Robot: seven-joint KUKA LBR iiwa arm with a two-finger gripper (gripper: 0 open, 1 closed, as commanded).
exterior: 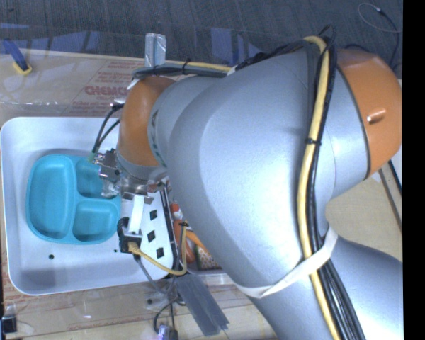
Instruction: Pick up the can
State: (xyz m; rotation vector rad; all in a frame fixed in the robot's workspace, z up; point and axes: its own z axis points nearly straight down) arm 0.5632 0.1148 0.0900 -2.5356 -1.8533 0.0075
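The cardboard sheet (71,83), up-frame of the gripper (108,170), bears red print reading roughly "CHEMO", seen upside down; its smaller lines are too blurred to read.

The grey arm (269,176) covers the bench on the side of the gripper (115,179) away from the blue tray (57,200); what lies beneath it cannot be told; the arm itself is cut off by the lower edge. The tray's rim nearest the gripper is hidden under it; the white bin (14,190) loses its gripper-side wall beneath the arm; just behind the gripper an orange sliver (193,250) peeks out, too little to identify; a dark speck (52,256) on the bin floor, past the tray from the gripper, is too small to tell.
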